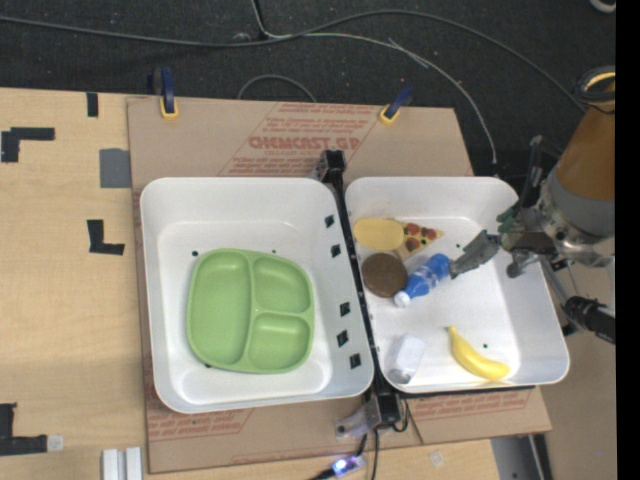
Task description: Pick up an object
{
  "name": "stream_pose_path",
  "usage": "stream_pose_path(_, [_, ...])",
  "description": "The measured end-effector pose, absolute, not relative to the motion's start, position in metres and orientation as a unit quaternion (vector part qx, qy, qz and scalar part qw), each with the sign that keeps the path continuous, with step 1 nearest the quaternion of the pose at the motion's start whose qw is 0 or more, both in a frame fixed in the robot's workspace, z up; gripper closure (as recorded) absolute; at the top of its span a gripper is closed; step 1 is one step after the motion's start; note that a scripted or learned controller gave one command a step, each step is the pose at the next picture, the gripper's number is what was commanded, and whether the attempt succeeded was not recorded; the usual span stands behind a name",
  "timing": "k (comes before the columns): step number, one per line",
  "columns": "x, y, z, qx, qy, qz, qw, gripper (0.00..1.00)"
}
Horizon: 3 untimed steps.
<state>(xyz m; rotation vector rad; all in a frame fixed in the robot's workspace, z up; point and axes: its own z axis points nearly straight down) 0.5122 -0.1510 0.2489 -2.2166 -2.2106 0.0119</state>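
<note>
Two glossy white bins: the left bin [160, 268] holds a smooth green divided plate [250, 310]; in the right bin [535, 313], a blue plastic bottle [423, 277] lies just beside the gripper [468, 258], grip undiscernible, near a curved yellow banana [476, 355].

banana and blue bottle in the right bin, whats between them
In the camera view, bare white bin floor lies between the banana and the blue bottle; nothing sits in that stretch.
</note>
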Motion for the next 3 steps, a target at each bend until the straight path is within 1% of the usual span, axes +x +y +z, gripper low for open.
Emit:
stream_pose_path(1, [0.515, -0.151, 0.255, -0.707, -0.708, 0.0005, 0.001, 0.0])
stream_pose_path(2, [0.52, -0.146, 0.208, -0.707, -0.708, 0.0019, 0.002, 0.0])
stream_pose_path(3, [0.527, -0.141, 0.148, -0.707, -0.707, 0.002, 0.003, 0.0])
